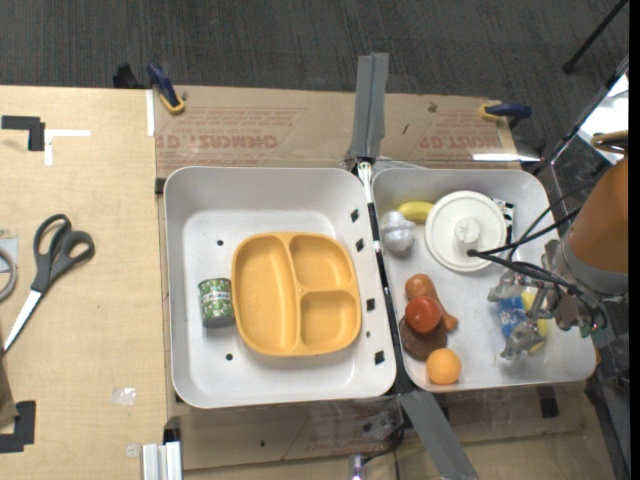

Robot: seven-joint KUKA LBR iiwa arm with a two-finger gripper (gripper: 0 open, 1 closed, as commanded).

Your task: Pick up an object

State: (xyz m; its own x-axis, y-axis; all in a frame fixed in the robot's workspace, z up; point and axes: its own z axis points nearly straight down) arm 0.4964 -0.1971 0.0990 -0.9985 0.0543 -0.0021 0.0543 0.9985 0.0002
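My gripper [520,318] is low over the right side of the right bin [480,376], reaching in from the right edge. A small blue and yellow object [514,318] lies right under it, partly hidden by the metal parts. Whether the object is held cannot be made out. To the left in the same bin are an orange [443,367], a red round fruit [423,314] on a brown piece [422,342], a reddish-brown fruit [420,287], a silver ball [397,234], a banana [416,211] and a round white lid [466,230].
The left bin [190,268] holds a yellow divided plate [297,293] and a small green can [215,301] beside it. Scissors [48,258] lie on the bench at far left. Black cables [520,243] run from the arm across the white lid.
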